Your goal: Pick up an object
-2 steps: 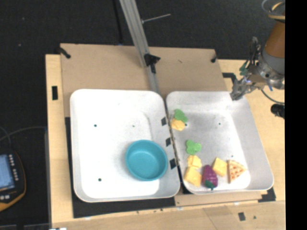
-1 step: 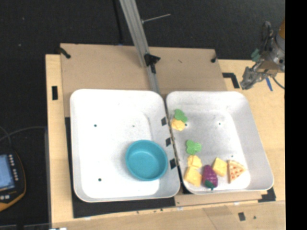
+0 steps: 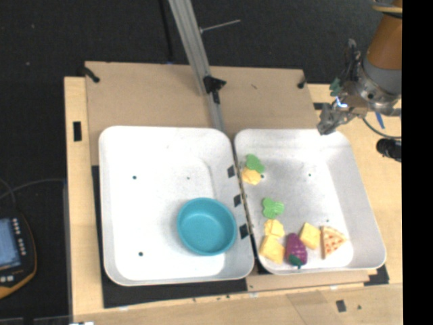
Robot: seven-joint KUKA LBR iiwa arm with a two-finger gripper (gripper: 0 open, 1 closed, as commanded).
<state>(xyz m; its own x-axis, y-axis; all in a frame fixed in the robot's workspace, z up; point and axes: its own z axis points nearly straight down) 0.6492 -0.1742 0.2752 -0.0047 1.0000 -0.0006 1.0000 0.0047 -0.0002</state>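
Small toy foods lie in the right bin (image 3: pixel 338 181). A yellow and green piece (image 3: pixel 252 170) rests by its left wall. A green piece (image 3: pixel 272 208) lies lower down. Along the front sit yellow blocks (image 3: pixel 272 241), a purple grape bunch (image 3: pixel 295 248), a yellow wedge (image 3: pixel 310 235) and a pizza slice (image 3: pixel 331 240). A blue bowl (image 3: pixel 206 225) sits in the left bin (image 3: pixel 135 181). My gripper (image 3: pixel 329 122) hangs over the right bin's far right corner, well away from the toys, with nothing seen in it.
A slanted metal pole (image 3: pixel 193 46) rises behind the bins and meets them at their shared back edge. The arm's orange band (image 3: pixel 388 42) is at the upper right. A handheld device (image 3: pixel 13 246) lies at the left.
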